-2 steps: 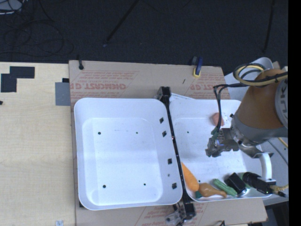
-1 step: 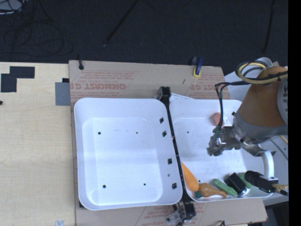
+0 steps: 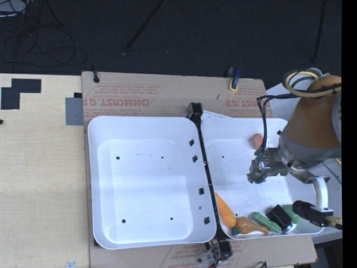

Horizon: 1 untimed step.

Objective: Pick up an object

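My gripper hangs over the middle of the right bin, pointing down above bare white floor. A small pink object lies just behind it near the bin's back right. Along the front edge of this bin lie an orange carrot-shaped piece, a tan lump, a green piece and a small black block. Nothing shows between the gripper and the bin floor.
The left bin stands beside the right one, with a black divider strip between them. Both rest on a cardboard sheet. The arm's orange band rises at the right.
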Each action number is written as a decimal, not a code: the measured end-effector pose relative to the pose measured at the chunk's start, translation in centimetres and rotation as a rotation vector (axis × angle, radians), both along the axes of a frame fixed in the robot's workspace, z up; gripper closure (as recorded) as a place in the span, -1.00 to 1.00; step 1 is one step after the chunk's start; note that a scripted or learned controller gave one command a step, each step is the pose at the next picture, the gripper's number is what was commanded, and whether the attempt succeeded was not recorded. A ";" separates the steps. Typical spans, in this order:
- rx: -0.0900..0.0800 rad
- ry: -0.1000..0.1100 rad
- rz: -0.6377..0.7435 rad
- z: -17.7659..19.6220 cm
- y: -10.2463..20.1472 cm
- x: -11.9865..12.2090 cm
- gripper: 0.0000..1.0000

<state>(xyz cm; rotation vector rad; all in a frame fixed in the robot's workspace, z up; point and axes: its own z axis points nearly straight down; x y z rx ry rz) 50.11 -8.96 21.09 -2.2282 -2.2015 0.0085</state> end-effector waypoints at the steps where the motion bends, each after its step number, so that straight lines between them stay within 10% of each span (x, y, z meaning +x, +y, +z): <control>1: 0.000 0.001 0.000 0.9 -0.1 0.0 1.00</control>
